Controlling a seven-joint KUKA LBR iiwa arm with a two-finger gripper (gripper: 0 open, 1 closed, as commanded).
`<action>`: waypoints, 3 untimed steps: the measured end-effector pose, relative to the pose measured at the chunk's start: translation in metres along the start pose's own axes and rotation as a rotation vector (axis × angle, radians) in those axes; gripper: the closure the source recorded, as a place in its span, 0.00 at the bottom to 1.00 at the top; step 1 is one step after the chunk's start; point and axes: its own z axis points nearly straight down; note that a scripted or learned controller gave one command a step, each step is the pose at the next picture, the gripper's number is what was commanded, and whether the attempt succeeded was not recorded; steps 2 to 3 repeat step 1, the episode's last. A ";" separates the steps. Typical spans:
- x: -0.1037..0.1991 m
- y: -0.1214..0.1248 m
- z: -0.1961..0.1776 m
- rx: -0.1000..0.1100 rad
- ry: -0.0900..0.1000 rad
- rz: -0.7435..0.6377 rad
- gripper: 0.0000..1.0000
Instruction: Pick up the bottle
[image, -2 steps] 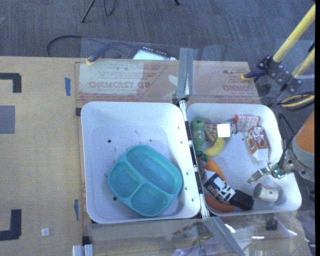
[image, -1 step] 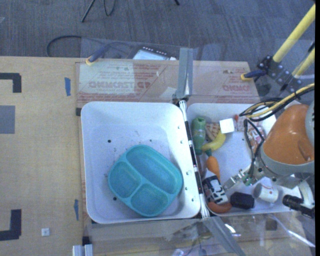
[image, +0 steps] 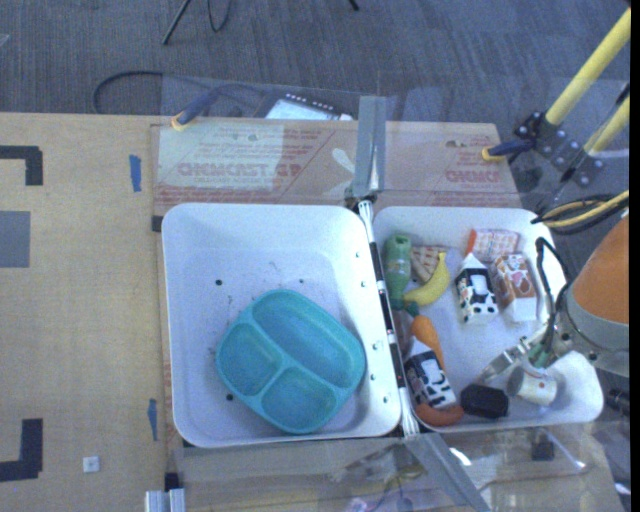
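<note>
**Camera view: bottle wedged against the divider, gripper well off to the right**

Camera view shows the green bottle in the upper left of the right bin, lying close along the wall that divides the two bins. A banana curls just beside its lower end, and a carrot and a small cow-print carton lie below it along the same wall. The gripper hangs low at the right of the frame, well apart from the bottle, above a black object and a white cup-like piece. Whether its jaws are open or closed I cannot tell, and nothing is visibly held.

Risks, as I judge them: a descent where it now hangs would catch the wrong item. At the bottle, one finger may strike the dividing wall or pinch the banana too, and the rounded bottle could roll or slip free. The left bin holds a blue tray.
</note>
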 end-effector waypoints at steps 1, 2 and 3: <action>-0.021 -0.007 -0.001 -0.003 0.016 0.035 0.00; -0.021 -0.007 -0.001 -0.003 0.016 0.035 0.00; -0.021 -0.007 -0.001 -0.003 0.016 0.035 0.00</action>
